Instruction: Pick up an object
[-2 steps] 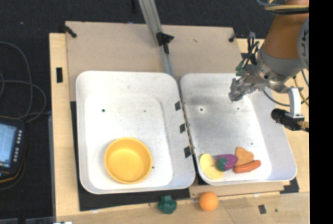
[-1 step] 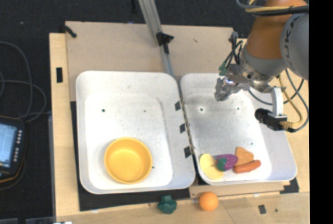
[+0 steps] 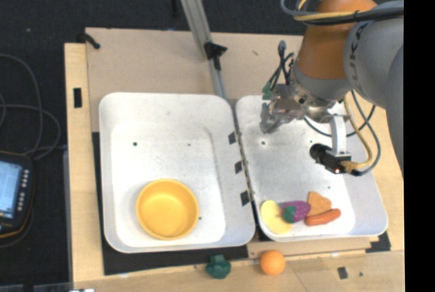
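My gripper [image 3: 270, 122] hangs over the far left part of the right bin [image 3: 360, 202], pointing down, with nothing visible between its fingers. At the near edge of that bin lies a cluster of small toys: a pale yellow piece [image 3: 272, 214], a purple and green piece [image 3: 295, 211], an orange wedge [image 3: 318, 202] and an orange-red carrot [image 3: 323, 217]. The gripper is well apart from them, toward the bin's far side. A yellow bowl [image 3: 167, 208] sits in the near part of the left bin [image 3: 122, 121].
An orange ball [image 3: 272, 262] and a dark green object [image 3: 218, 267] lie on the bench in front of the bins. A grey metal post [image 3: 197, 19] slants up behind the bins. A black cable connector [image 3: 329, 157] hangs from the arm over the right bin.
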Robot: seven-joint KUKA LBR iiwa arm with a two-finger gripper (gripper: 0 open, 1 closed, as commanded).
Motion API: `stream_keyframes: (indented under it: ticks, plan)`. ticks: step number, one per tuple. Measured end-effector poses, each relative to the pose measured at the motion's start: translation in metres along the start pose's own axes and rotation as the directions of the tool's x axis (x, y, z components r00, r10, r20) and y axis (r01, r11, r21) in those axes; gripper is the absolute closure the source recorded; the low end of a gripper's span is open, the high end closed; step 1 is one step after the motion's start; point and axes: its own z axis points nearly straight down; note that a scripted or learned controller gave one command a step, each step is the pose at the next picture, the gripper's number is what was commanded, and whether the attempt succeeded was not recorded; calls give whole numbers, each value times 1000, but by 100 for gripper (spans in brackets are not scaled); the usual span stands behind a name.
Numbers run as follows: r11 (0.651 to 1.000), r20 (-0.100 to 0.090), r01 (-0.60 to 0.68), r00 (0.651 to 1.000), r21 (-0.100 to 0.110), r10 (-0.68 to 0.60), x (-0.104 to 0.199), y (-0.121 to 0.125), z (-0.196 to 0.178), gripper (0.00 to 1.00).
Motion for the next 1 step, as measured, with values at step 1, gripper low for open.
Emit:
stream_keyframes:
  ticks: [1]
  plan:
    - [1000, -1, 5, 1000, -2, -5, 55, 14, 1, 100]
